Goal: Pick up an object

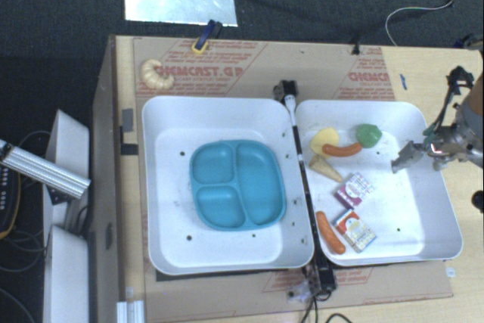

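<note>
Gripper (402, 160) is seen over right bin (435, 234) nr its right edge; finger state can't be told. Nothing is seen held. Orange sausage (330, 231) lies nr bin's bottom-left corner.

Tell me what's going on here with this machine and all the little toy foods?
A robot arm reaches in from the right, its end effector hanging over the right edge of the right bin, with nothing between its fingers. That bin has a green item, a yellow one, two sausages, a wedge and two small packets. The left bin holds a blue divided plate. Nothing is picked up yet.
</note>
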{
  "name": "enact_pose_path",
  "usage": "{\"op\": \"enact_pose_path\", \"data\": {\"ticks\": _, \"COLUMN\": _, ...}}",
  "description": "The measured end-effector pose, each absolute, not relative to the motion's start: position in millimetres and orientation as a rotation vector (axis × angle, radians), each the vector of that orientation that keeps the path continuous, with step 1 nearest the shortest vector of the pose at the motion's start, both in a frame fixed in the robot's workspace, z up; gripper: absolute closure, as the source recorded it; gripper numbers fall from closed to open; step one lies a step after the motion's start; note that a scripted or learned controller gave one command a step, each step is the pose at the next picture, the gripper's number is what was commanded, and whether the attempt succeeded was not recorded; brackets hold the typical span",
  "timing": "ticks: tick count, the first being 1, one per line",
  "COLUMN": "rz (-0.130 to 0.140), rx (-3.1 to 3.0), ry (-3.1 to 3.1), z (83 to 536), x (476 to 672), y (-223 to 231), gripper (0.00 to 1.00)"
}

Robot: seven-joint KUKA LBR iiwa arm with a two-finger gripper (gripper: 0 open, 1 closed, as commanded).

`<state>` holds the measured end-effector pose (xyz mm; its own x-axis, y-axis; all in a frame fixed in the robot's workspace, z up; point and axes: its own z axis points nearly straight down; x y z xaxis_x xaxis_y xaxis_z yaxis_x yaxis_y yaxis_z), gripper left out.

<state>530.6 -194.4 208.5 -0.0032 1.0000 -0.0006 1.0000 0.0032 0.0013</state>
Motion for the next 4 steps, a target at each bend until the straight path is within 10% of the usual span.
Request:
{"op": "enact_pose_path", "data": {"ticks": 1, "rz": 0.001, "rx": 2.218, "ry": 2.226, "z": 136.8, "x": 566.7, "y": -137.0, "gripper": 0.0}}
{"op": "enact_pose_path", "data": {"ticks": 2, "rz": 0.001, "rx": 2.22, "ry": 2.222, "z": 84.0, "x": 547.7, "y": -123.7, "gripper": 0.0}}
{"op": "enact_pose_path", "data": {"ticks": 3, "rz": 0.003, "rx": 2.215, "ry": 2.224, "z": 85.1, "x": 636.0, "y": -141.5, "gripper": 0.0}}
{"op": "enact_pose_path", "data": {"ticks": 4, "rz": 0.001, "rx": 2.22, "ry": 2.222, "z": 93.8, "x": 551.6, "y": -119.6, "gripper": 0.0}}
